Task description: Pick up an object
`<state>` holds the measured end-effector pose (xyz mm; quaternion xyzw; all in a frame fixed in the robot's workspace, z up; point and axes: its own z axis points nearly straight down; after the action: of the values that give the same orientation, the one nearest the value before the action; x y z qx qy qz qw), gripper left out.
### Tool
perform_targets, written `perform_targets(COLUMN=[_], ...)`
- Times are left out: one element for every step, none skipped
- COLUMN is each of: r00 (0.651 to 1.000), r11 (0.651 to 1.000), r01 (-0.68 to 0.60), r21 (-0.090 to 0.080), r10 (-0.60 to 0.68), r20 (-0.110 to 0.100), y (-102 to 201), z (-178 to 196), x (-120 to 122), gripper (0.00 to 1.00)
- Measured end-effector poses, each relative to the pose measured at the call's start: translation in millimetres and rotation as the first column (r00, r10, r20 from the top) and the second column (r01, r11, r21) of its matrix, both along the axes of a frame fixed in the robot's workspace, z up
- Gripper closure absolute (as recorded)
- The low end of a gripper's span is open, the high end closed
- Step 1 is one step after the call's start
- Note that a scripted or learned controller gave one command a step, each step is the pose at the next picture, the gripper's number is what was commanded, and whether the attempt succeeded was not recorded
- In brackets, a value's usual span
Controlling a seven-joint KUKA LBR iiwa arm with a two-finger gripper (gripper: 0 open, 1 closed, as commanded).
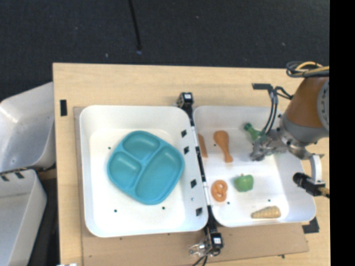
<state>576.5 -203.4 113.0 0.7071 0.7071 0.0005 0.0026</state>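
On a wooden bench (166, 82), two white bins are set. In the right bin (294, 204) a green apple (243, 182) lies, beside an orange pretzel (219, 190). The gripper (258, 151) hangs above; its state cannot be told.

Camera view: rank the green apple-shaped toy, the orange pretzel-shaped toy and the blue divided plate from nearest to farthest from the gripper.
From the gripper:
1. Green apple-shaped toy, right bin, just below it.
2. Orange pretzel-shaped toy, right bin's left edge.
3. Blue divided plate, left bin.
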Motion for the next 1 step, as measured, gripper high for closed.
perform_targets(r00=[1.000], r11=[1.000], r01=[0.001], r21=[0.000], r10=[-0.001], r20=[0.002], y=[-10.9], z=[52.4], x=[-1.0], gripper=[1.00])
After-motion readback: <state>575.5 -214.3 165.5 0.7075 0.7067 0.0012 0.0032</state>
